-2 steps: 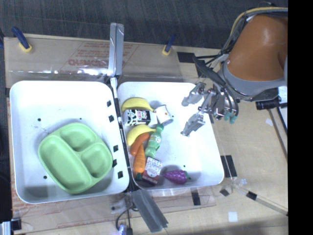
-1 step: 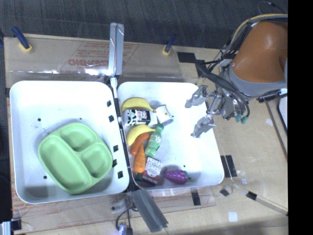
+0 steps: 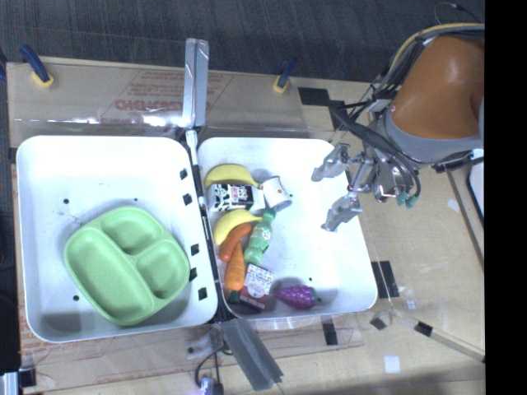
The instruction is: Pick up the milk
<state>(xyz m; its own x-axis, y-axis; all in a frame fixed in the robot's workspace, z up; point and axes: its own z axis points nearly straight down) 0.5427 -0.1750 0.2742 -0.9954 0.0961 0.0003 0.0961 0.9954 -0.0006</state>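
On bench (image 3: 428,303): two white bins (image 3: 49,179) | dark floor (image 3: 247,6) beyond

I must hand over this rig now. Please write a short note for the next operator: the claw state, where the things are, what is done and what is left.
Claw: open, holding nothing, above the right side of the right bin.
Milk: black-and-white carton at the right bin's left side, between two bananas, apart from the claw.
Nearby: white cup, green bottle, carrot, grapes.
Left bin: green divided plate.
Done: no grasp yet.
Left: move the claw left to the milk, close on it, lift.
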